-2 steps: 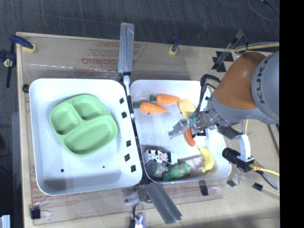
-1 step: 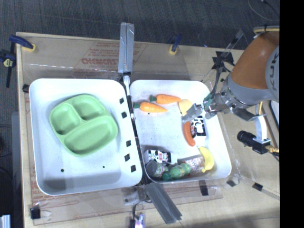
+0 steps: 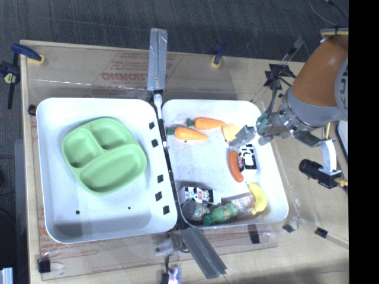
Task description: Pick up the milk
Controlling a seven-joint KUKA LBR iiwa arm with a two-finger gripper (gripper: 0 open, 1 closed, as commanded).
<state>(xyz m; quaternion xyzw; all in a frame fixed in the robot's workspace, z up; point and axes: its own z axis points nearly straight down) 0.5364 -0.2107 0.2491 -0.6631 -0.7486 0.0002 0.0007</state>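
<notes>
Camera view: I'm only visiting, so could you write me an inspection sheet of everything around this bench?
Surface: wooden bench bearing a left bin and a right bin, side by side.
Job's things: black-and-white carton, probably the milk, lying in the right bin; a similar patterned item lies nearer the front.
Clutter: carrots, sausage and banana in the right bin; green plate in the left bin.
Grippers: tool over the right bin, beside the carton; grip unclear.
Cables: thin wires beside the arm.
Surroundings: blue clamp; dark floor.
</notes>
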